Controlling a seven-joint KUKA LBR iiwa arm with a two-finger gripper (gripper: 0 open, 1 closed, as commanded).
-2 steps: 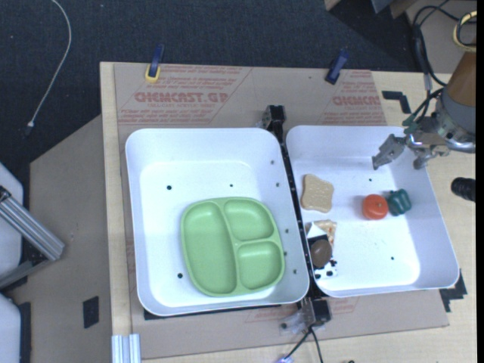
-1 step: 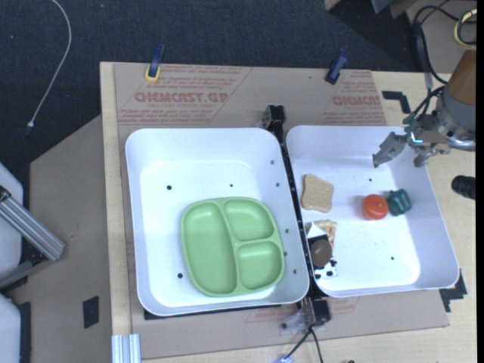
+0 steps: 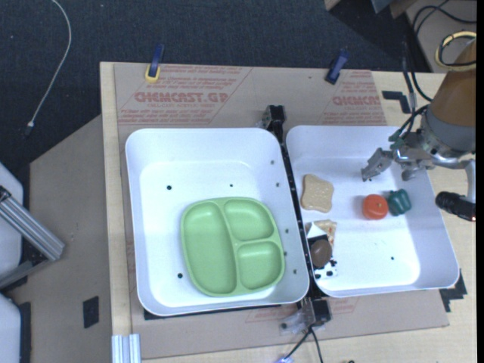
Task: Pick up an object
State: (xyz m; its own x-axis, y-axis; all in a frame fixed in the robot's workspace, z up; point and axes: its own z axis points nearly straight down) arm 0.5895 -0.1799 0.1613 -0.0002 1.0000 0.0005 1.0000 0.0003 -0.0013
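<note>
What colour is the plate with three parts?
The plate is light green, seen in the camera view, in the left bin.

The arm (image 3: 454,104) enters from the right edge of the camera view, its orange band uppermost and the grey wrist section just below it; the wrist points down and toward the left; the gripper (image 3: 392,166) hangs at its end, its 2 grey fingers (image 3: 373,165) splayed apart with nothing between them.
</note>
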